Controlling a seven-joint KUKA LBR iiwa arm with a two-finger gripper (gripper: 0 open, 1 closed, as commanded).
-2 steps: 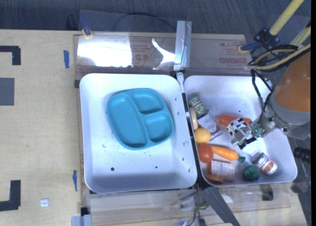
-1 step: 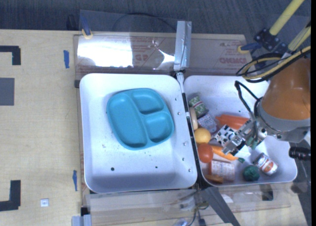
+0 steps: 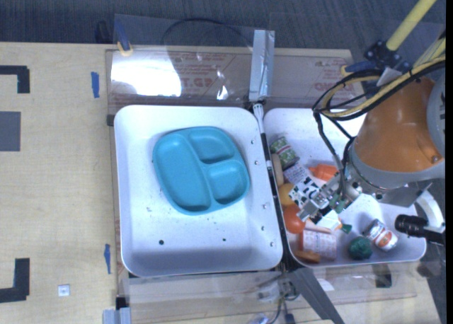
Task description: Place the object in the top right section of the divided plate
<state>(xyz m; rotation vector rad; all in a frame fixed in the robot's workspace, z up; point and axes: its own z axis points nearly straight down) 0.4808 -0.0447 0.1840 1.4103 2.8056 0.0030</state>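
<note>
- A grey arm with an orange band (image 3: 396,128) reaches in from the right over the right-hand bin (image 3: 407,255), one of two shallow white bins side by side on a pale wooden desk (image 3: 49,195).
- The tool (image 3: 320,202) hangs low over the clutter in that bin, its black-and-white patterned end pointing toward the bin's left wall; whether it is open, closed or gripping anything cannot be told from this angle.
- Beneath and around the tool lie small groceries: a green-labelled can (image 3: 283,150) near the top left, an orange piece (image 3: 324,171) just above the tool, a yellow-orange item (image 3: 284,194) at its left, and a red-and-white packet (image 3: 316,241) below it.
- Toward the bin's lower right sit a dark green ball (image 3: 359,247) and a small can (image 3: 381,235), just beside one another (the object meant for the plate cannot be singled out among these).
- The blue divided plate (image 3: 202,168) lies in the middle of the left-hand bin (image 3: 141,238), all three sections bare, well apart from the tool.
- Yellow and black cables (image 3: 368,103) loop above the arm.
</note>
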